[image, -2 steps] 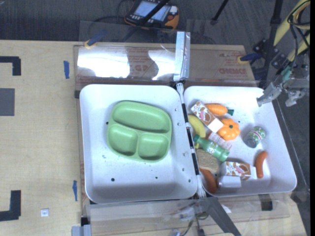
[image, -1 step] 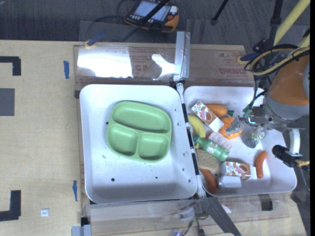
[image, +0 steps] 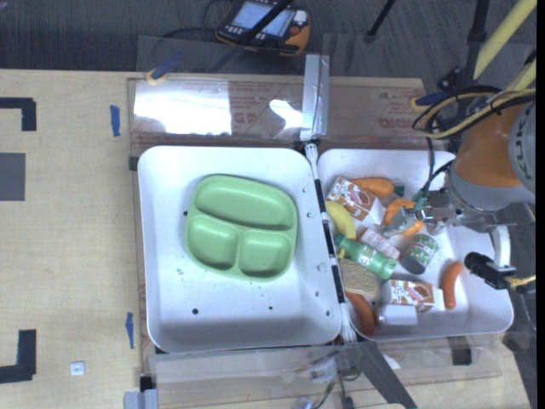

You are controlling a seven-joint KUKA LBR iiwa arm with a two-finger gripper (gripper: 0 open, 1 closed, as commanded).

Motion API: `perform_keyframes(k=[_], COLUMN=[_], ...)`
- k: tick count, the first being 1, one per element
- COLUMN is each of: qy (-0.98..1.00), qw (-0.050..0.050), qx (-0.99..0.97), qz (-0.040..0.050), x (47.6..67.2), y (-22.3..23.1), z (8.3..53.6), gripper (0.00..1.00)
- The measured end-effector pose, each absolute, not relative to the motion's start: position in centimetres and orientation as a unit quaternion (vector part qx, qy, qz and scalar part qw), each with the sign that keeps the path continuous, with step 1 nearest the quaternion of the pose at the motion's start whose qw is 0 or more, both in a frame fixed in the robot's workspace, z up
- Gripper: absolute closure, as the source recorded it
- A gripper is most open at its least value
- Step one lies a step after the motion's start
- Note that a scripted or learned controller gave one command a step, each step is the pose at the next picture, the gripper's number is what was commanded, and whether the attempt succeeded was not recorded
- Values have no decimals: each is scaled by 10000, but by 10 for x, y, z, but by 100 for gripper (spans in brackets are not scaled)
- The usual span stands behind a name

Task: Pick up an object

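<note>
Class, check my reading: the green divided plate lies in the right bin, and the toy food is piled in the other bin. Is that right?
Not quite. The camera view shows the green divided plate in the left bin; the toy food is piled in the right bin.

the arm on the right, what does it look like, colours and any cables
The arm is bulky and rounded, with a broad orange band above a grey wrist section. Black cables loop around it, and yellow and blue ones bundle by its upper side. The gripper is a small dark and metallic assembly at its end.
</note>
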State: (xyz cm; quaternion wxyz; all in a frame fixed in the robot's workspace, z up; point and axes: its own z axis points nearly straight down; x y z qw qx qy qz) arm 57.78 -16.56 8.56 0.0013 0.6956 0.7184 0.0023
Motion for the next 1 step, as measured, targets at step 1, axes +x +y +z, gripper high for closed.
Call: perform_keyframes(k=[1], qy=[7171], qw=[19], qx=[6969], qz=[23], x=[579], y=[-167], z=[94], gripper=[100])
